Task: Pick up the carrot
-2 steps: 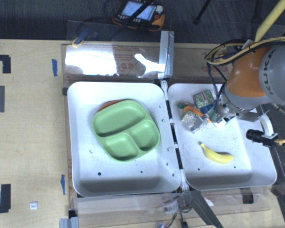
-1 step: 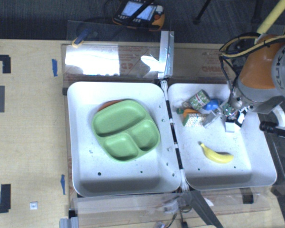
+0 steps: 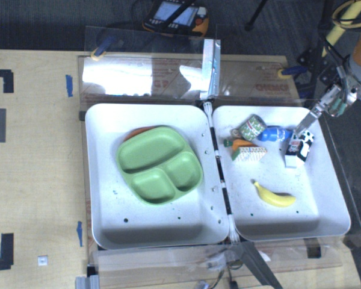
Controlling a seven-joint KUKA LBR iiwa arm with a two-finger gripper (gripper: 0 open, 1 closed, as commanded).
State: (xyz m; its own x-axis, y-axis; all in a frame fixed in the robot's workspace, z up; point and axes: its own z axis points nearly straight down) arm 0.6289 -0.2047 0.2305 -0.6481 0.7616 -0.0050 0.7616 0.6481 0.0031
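The carrot (image 3: 241, 143) is a small orange piece with a green end. It lies in the upper left part of the right bin (image 3: 331, 212), wedged between a green-and-white can (image 3: 252, 126) and a white ridged item (image 3: 251, 154). A blue object (image 3: 274, 134) lies just to its right. My gripper (image 3: 325, 108) hangs over the bin's upper right corner, well to the right of the carrot, slanting down toward a black-and-white carton (image 3: 299, 147). Nothing shows in its grasp.
A yellow banana (image 3: 275, 196) lies in the lower middle of the right bin. The left bin (image 3: 102, 161) holds a green divided plate (image 3: 160, 164). A raised divider (image 3: 216, 161) separates the bins, and a clear panel (image 3: 210, 68) stands behind them.
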